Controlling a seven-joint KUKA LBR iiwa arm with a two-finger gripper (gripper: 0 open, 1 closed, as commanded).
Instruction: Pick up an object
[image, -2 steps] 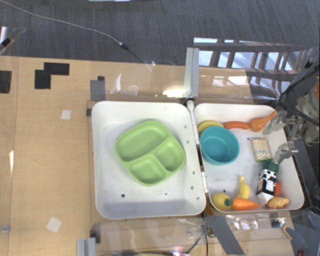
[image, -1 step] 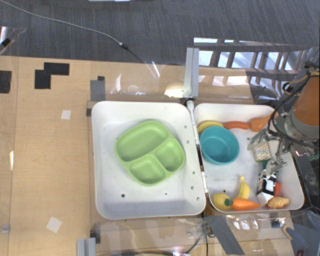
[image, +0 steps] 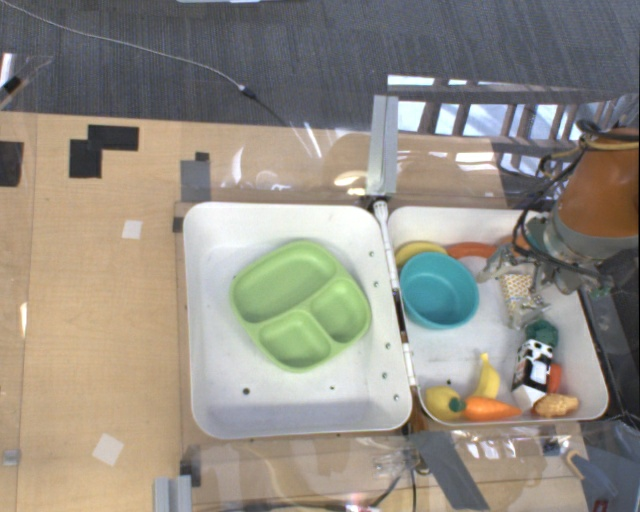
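The right bin (image: 440, 350) holds a teal bowl (image: 439, 289) with a yellow thing (image: 418, 251) and an orange thing (image: 470, 251) behind it. Along its front lie a banana (image: 486, 376), a yellow pepper-like toy (image: 441, 401), a carrot (image: 491, 408), a black-and-white cow toy (image: 536, 362), a dark green item (image: 543, 332) and a tan piece (image: 557, 405). My gripper (image: 520, 285) hangs low over the bin's right half, just right of the bowl, above a speckled pale item (image: 515, 290). The orange-banded arm (image: 600, 190) hides the wrist.
The left bin (image: 215, 400) carries a green three-part divided plate (image: 300, 303). A metal post (image: 382, 140) stands at the back between the bins, with a railing (image: 480, 115) behind the right bin. Wooden bench (image: 90, 320) spreads to the left.
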